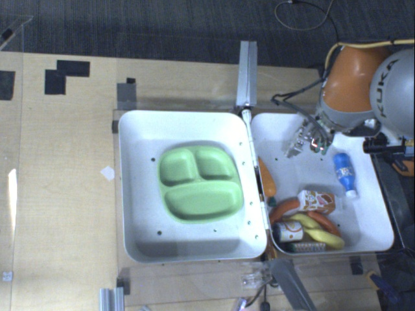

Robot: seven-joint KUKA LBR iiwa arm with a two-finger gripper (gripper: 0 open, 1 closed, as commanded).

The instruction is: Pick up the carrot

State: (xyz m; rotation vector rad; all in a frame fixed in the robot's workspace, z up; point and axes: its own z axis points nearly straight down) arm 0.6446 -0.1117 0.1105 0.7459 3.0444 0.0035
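The carrot (265, 180) is a short orange piece lying against the left wall of the right bin (285, 125), about halfway down. My gripper (307, 141) hangs over the upper middle of that bin, up and to the right of the carrot and well apart from it. Its metal fingers point down and left, and nothing shows between them. The grey arm with its orange band (353, 76) reaches in from the right.
A blue and white bottle (345, 172) lies right of the gripper. A red sausage, a banana (318, 233) and small packets crowd the right bin's lower end. The left bin (136, 173) holds a green divided plate (198, 181).
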